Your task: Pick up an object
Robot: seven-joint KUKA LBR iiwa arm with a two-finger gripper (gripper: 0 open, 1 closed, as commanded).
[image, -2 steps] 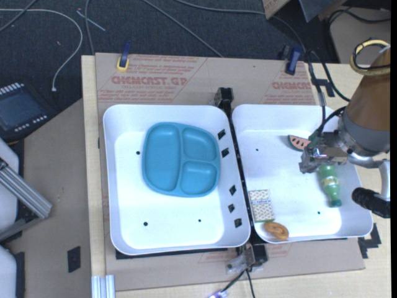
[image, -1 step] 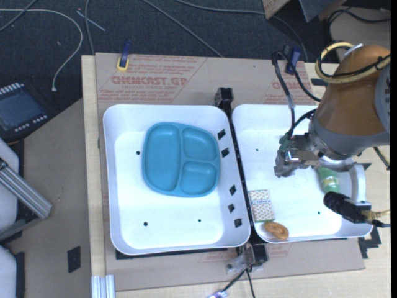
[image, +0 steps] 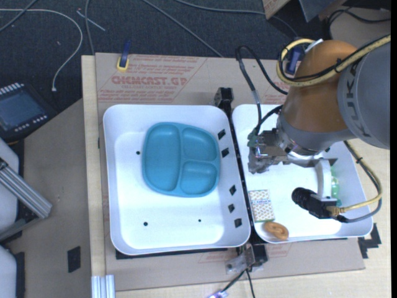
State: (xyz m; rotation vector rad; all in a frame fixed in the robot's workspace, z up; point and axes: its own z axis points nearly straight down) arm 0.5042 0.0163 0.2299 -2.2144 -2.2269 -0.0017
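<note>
My gripper (image: 259, 156) hangs over the left part of the right bin (image: 353, 227), below the grey and orange wrist. A small white packet with a dotted pattern (image: 261, 205) lies in that bin, a little in front of the gripper and apart from it. A round brown piece like a small pastry (image: 276, 230) rests at the bin's front left corner. A green and white object (image: 335, 185) lies further right, partly hidden by the arm. Nothing shows between the gripper and the bin floor.
The left bin (image: 124, 216) holds a blue divided plate (image: 180, 159) in its middle. A black divider with clips (image: 231, 166) runs between the two bins. The arm covers the right bin's rear half. Cables lie on the dark floor behind the bench.
</note>
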